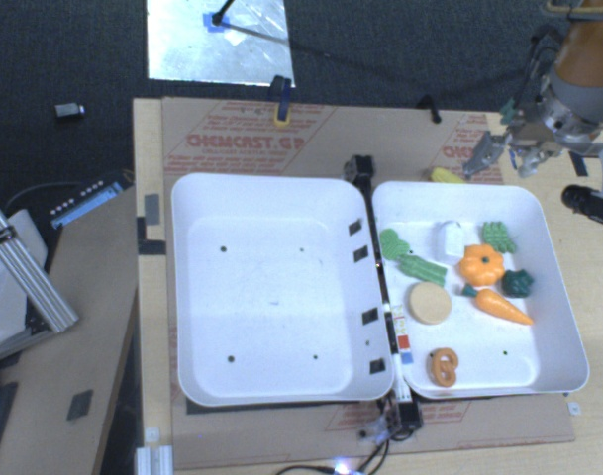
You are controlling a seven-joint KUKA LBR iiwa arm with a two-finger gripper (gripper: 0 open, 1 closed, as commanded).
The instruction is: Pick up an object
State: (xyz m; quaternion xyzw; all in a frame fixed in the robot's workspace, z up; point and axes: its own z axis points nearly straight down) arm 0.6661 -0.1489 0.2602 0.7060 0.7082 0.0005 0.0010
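Up at the upper right of the frame, my tool hangs above the tabletop, just beyond the far rim of the right bin. Its two fingers stand apart, with nothing between them.

Every object to pick from lies in the right bin, below and left of my tool. Near the bin's middle sits an orange pumpkin, with a white block to its upper left and a green leafy piece to its upper right. A dark green broccoli lies just beside the pumpkin's lower right, and an orange carrot stretches slantwise below them, close to both. Toward the bin's left side, a green vegetable lies near the wall, and a tan round disc rests just below it. A brown pretzel lies apart from the rest, near the lower edge.

A small yellow object rests on the cardboard sheet outside the bin's far rim, left of my tool. The left bin fills the middle of the frame.
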